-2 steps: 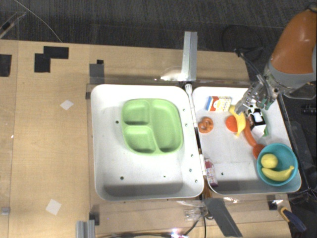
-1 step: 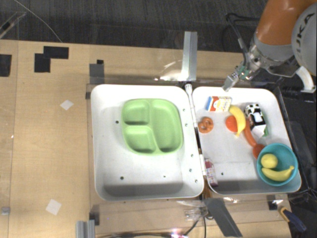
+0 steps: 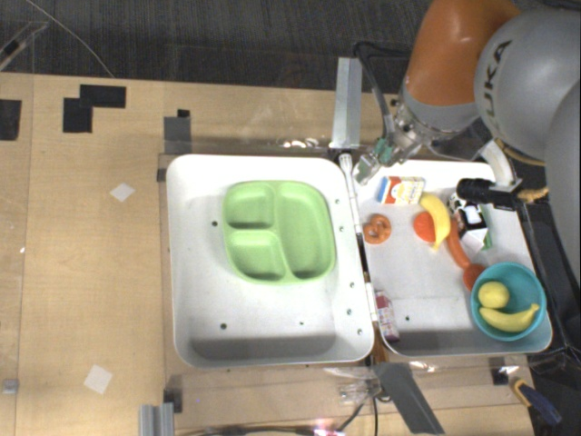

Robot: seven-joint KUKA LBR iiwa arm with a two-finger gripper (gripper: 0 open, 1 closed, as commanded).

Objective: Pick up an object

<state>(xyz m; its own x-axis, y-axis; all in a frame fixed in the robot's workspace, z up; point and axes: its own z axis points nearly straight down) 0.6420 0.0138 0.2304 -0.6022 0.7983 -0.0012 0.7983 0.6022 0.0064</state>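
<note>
My gripper (image 3: pixel 370 165) hangs over the top left corner of the right bin (image 3: pixel 413 284), close to the divider between the two bins. Just right of it lies a small red, white and blue box (image 3: pixel 400 190). Below it sits a round orange-brown piece (image 3: pixel 376 229). A yellow banana-shaped toy (image 3: pixel 438 214) lies on an orange piece (image 3: pixel 423 229) in the middle of the bin. Nothing is visibly held at the gripper.
The left bin (image 3: pixel 195 271) holds a green divided plate (image 3: pixel 277 230). In the right bin's lower right, a blue bowl (image 3: pixel 522 284) holds a lemon (image 3: pixel 493 293) and a banana (image 3: pixel 510 317). An orange carrot-like piece (image 3: pixel 461 254), a black and white item (image 3: pixel 472 209) and a small red packet (image 3: pixel 383 312) also lie there.
</note>
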